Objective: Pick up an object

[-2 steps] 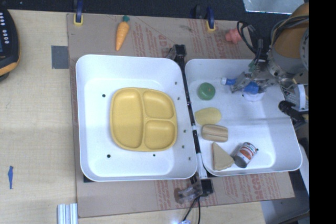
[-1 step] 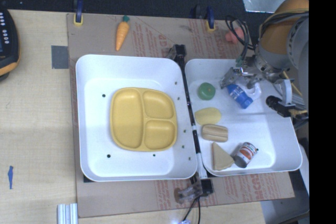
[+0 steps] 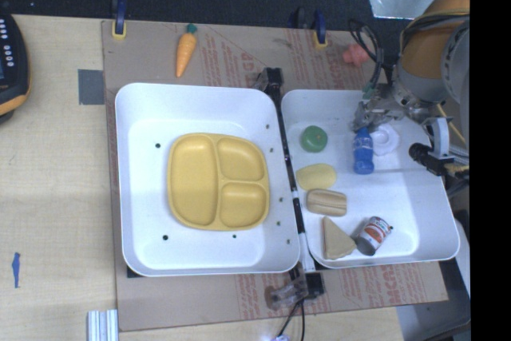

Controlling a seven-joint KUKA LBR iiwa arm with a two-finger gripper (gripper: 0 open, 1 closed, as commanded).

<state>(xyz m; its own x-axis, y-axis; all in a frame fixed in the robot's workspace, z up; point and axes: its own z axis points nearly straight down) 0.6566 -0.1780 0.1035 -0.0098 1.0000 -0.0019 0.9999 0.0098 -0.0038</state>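
Note:
The right bin [image 3: 423,251] holds several small items: a green round piece [image 3: 314,139], a pale yellow lump [image 3: 316,175], a tan bread-like roll [image 3: 326,202], a tan wedge [image 3: 335,239], a small can [image 3: 373,235] lying on its side, and a blue bottle [image 3: 363,152]. My gripper [image 3: 372,117] hangs at the back of the right bin, right above the top of the blue bottle. The arm's grey body and orange band [image 3: 435,32] rise behind it at the right.
The left bin [image 3: 136,172] holds a yellow divided plate [image 3: 218,180]. A toy carrot [image 3: 185,52] lies on the cardboard behind the left bin. A pink object [image 3: 354,54] sits behind the right bin. Clamps hold the cardboard's back edge.

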